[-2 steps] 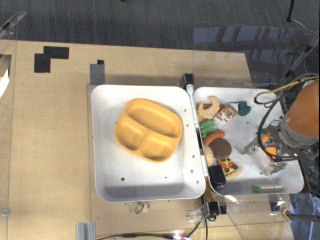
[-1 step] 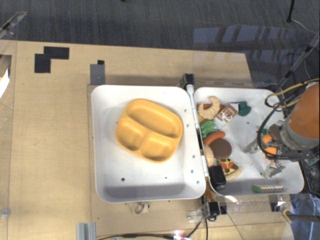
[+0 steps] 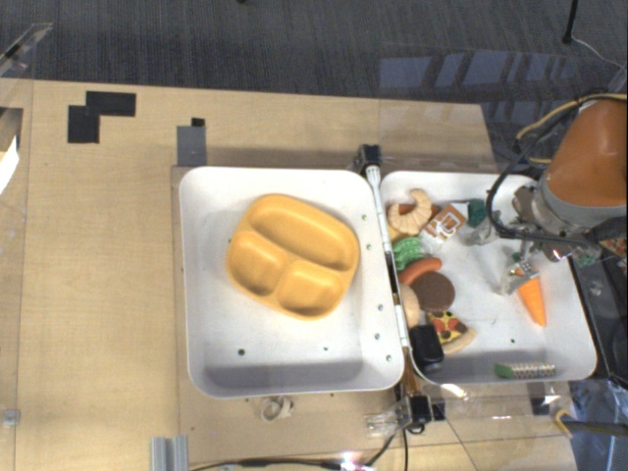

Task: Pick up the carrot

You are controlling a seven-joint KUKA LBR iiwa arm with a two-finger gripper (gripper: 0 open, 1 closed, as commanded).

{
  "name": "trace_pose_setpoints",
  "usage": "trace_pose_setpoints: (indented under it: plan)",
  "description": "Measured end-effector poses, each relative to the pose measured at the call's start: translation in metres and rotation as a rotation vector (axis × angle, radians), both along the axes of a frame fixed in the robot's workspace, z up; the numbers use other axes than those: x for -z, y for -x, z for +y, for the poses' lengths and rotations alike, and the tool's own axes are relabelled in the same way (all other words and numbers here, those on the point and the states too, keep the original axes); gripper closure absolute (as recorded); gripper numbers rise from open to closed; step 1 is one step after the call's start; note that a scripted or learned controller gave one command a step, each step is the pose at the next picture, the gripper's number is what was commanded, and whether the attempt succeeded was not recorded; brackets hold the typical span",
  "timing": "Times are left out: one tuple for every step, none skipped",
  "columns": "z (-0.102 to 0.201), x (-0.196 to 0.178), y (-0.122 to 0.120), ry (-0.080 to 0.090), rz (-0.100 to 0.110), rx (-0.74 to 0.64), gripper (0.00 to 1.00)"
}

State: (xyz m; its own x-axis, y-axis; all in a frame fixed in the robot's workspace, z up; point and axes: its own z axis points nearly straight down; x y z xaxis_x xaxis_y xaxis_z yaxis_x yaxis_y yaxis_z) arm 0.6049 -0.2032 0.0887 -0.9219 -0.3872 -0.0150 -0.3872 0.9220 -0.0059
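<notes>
At the near edge of the right-hand shallow white bin (image 3: 589, 356) you had a small green ridged piece (image 3: 524, 370) lying alone, well apart from the work. Just beyond it lay the small orange cone-shaped toy carrot (image 3: 533, 300), flat on the bin floor near the right wall, its point toward the near edge. Immediately above the carrot's blunt end sat the metal two-finger gripper (image 3: 517, 271), hanging from the grey arm with the orange band (image 3: 589, 160). I judged it placed there for a descent onto the carrot. Whether its fingers were spread or pressed together I could not tell, since the wrist and cables overhung them; nor could contact with the carrot be confirmed.

Along the bin's left wall you had a crowded row of toy foods: a pizza slice (image 3: 452, 329), a brown round disc (image 3: 432, 290), a green leafy piece (image 3: 408, 253) and a tan croissant (image 3: 410, 210). Several overlapped and were hard to separate. The left-hand white bin (image 3: 206, 263) held a yellow three-compartment plate (image 3: 292, 254).
</notes>
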Motion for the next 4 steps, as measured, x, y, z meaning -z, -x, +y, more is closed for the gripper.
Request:
trace_pose_setpoints:
  plan:
    - [-0.002,0.000,0.032,0.005,0.003,-0.338,0.00]
    - [-0.001,0.000,0.058,0.010,0.001,-0.610,0.00]
    - [-0.001,-0.014,0.054,0.015,-0.012,-0.608,1.00]
    - [-0.001,-0.014,0.054,0.014,-0.012,-0.608,0.00]
